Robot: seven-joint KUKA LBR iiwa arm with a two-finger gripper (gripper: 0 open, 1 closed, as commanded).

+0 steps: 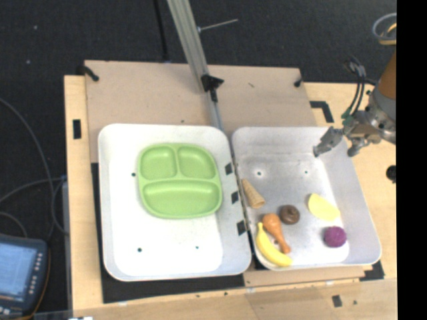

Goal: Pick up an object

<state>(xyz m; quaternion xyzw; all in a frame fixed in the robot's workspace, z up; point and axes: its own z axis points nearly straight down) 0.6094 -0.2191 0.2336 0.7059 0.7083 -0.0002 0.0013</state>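
Nearest the lower edge, a banana (272,249) is seen lying in the right bin (280,145), touching a carrot-like piece (275,231); these are judged light, stiff and slick, best taken across the narrow middle. A purple ball (334,236) could roll away. Over the bin's upper right corner the gripper (340,143) is seen spread, with nothing held.

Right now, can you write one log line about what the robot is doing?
gripper: open, holds nothing | place: over right bin upper right corner | banana, carrot, purple ball: untouched | task: not done
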